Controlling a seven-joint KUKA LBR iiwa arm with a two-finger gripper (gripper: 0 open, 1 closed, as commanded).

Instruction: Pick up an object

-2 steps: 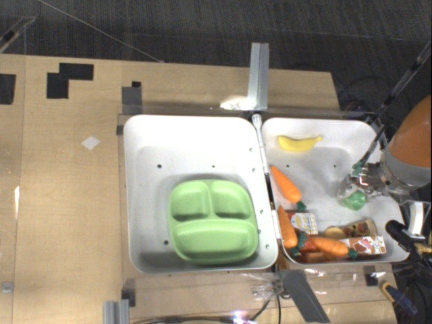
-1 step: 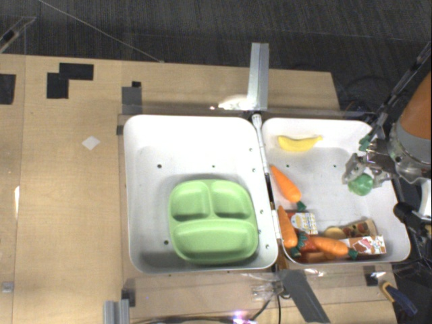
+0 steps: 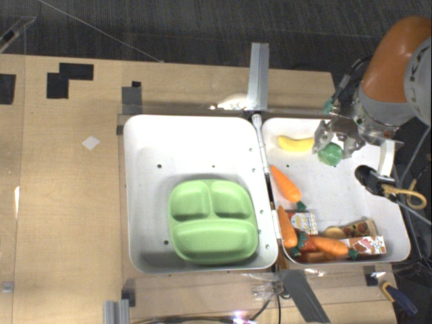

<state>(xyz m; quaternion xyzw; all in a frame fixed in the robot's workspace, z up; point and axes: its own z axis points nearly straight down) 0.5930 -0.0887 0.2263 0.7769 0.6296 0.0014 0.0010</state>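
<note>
A small green object (image 3: 331,154) sits at the upper right of the frame, over the far end of the right bin (image 3: 351,201). The gripper (image 3: 333,144) is around it: grey fingers show on either side of the green shape, closed in on it, so it appears to hold the thing. Whether the object is clear of the bin floor or resting on it cannot be told from this slanted look.

Just to its left, near the bin's top wall, lies a banana (image 3: 295,143), close but apart from the green object. Lower down, along the bin's left wall, is a carrot (image 3: 286,184), and at the bottom of the bin a clutter of a second carrot (image 3: 324,246), a small carton (image 3: 305,221) and a box (image 3: 365,246). In the left bin (image 3: 148,154), at the centre of the frame, rests a green tray (image 3: 212,220) with three compartments.

The step in hand looks like the lift. To do it well, the grip should stay firm and the rise go straight up, without drift toward the banana or the top wall. The object looks rounded and smooth, so it may slip or roll between the fingers; a slow, steady climb suits it better than a jerk. The lift counts only once the object hangs plainly above the bin floor.
</note>
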